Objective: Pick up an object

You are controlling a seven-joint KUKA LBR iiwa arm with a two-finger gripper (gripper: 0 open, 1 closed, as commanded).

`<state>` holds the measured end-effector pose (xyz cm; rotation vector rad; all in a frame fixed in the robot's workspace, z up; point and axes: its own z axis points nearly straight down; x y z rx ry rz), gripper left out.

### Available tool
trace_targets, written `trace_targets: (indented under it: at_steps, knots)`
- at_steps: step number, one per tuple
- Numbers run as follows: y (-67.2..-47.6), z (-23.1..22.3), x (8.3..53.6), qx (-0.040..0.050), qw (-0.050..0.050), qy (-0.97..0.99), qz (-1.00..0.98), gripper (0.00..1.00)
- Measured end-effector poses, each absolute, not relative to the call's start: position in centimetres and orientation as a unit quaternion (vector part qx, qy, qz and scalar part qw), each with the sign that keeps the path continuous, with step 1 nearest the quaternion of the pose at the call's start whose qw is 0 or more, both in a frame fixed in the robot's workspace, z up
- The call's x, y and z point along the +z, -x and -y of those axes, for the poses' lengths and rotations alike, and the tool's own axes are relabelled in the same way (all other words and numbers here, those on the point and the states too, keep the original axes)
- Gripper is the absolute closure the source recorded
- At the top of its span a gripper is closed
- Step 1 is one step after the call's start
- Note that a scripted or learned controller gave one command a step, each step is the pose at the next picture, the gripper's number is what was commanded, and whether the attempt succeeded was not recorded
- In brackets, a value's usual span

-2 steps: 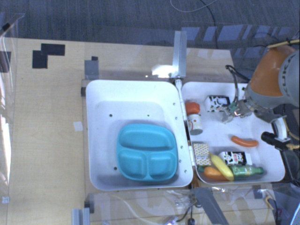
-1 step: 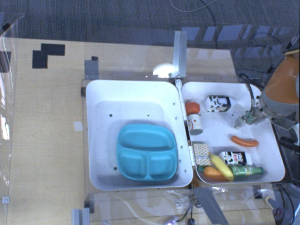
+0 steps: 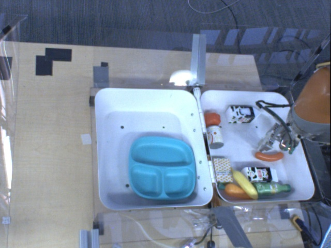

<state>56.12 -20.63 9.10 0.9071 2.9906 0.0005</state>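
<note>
Claw: your claw (image 3: 274, 142) hangs low in the right bin (image 3: 305, 187), just above the sausage; you cannot tell from here how it is set.
Sausage: the orange-red sausage (image 3: 269, 156) lies flat on the bin floor near the right wall, apart from the other things.
Handling: it looks light, smooth and rounded, probably a stiff plastic toy, so expect it to roll or squirt out of a loose pinch.
Hold: take it across the middle of its length, square to its long axis.
Neighbours: a black-and-white carton (image 3: 241, 114) sits above it, another carton (image 3: 258, 174), a banana (image 3: 244, 184) and a green bottle (image 3: 272, 189) below.
Left bin: a blue divided tray (image 3: 162, 166).
</note>
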Motion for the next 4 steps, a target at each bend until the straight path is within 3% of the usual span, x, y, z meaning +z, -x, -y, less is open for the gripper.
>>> trace_targets:
  at_steps: [1, 2, 3, 4]
  knots:
    - [-60.5, 20.5, 17.0, 0.0002, 0.007, -0.227, -0.974, 1.00]
    - [-60.8, 20.5, 18.4, 0.0009, 0.013, -0.227, -0.974, 1.00]
    - [-62.6, 20.4, 14.0, -0.0001, 0.006, -0.098, -0.995, 1.00]
    - [-58.3, 20.0, 14.7, -0.0009, 0.006, 0.077, -0.997, 1.00]
